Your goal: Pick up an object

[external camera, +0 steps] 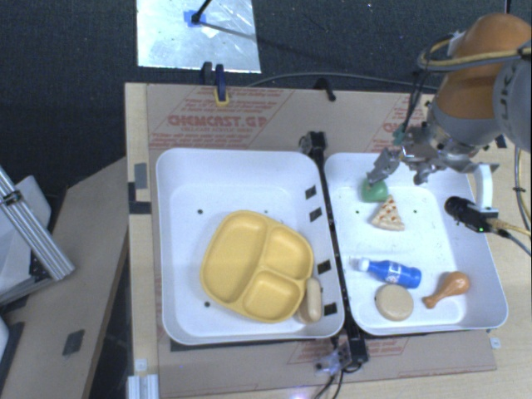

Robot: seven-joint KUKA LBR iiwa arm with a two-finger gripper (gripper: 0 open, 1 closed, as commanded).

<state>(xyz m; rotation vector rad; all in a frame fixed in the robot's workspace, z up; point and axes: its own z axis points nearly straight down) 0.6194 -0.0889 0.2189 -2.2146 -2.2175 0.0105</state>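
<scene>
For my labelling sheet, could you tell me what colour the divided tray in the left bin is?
The divided tray is plain yellow, seen clearly in the camera view.

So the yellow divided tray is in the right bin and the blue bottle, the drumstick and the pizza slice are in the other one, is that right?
Not quite. The camera view shows the yellow divided tray in the left bin, not the right one. The blue bottle, the drumstick and the pizza slice are in the other bin, the right bin, as you said.

Scene is being lit evenly from overhead; foil sheet (198,22) is being blown out by glare, white bins (249,166) slightly overexposed, overall focus soft.
</scene>
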